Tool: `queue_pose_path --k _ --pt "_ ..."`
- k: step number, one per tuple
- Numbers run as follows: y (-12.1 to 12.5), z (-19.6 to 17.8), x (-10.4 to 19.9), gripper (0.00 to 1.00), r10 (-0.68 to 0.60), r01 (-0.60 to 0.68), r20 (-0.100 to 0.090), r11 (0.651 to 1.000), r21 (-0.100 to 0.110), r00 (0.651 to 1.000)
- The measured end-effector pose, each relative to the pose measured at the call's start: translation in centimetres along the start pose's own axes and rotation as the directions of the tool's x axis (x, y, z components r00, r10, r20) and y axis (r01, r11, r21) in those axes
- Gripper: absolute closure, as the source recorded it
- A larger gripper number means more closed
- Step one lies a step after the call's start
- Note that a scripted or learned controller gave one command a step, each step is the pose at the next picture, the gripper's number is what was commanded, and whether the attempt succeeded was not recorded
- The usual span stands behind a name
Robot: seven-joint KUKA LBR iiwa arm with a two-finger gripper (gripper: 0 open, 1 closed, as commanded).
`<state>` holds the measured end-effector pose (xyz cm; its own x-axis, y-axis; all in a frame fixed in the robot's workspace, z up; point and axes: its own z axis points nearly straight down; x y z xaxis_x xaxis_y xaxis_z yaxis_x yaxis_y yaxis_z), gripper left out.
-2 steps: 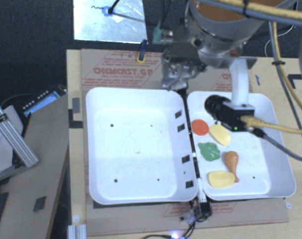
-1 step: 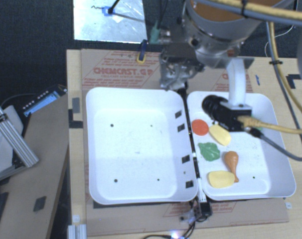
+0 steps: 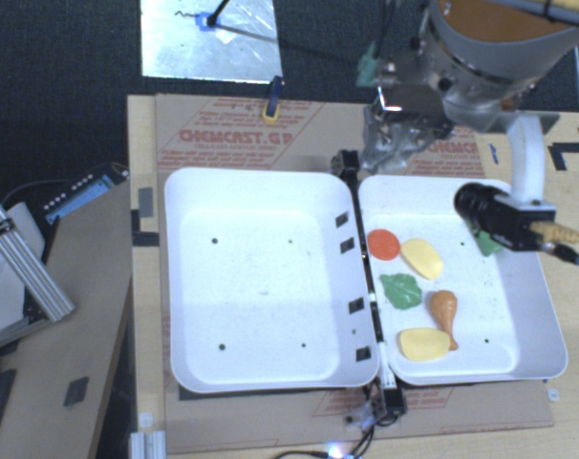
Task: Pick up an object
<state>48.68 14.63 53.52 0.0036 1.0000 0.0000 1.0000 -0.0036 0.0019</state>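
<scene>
A robotics lab: 2 white bins [image 3: 261, 185] on a cardboard-topped bench [image 3: 232, 127], aluminium framing [image 3: 22, 275] at left.

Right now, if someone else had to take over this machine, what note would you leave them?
Gripper: up above the far edge of the right bin; I cannot tell what it holds, if anything.
Things: all in the right bin, near its left side: a red disc, a yellow piece, a green leaf, an orange drumstick and a second yellow piece. A green bit peeks from behind the black fitting.
Done: nothing picked up yet.
Left: lower, grab one, lift.
</scene>
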Motion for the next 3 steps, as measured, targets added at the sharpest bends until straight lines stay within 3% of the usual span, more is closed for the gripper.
queue_pose_path --k 2,3 --pt "-0.1 0.0 3.2 1.00 -0.009 0.009 -0.002 1.000 0.000 1.000" --pt "0.0 0.0 -2.5 1.00 0.000 0.000 0.000 1.000 0.000 1.000"
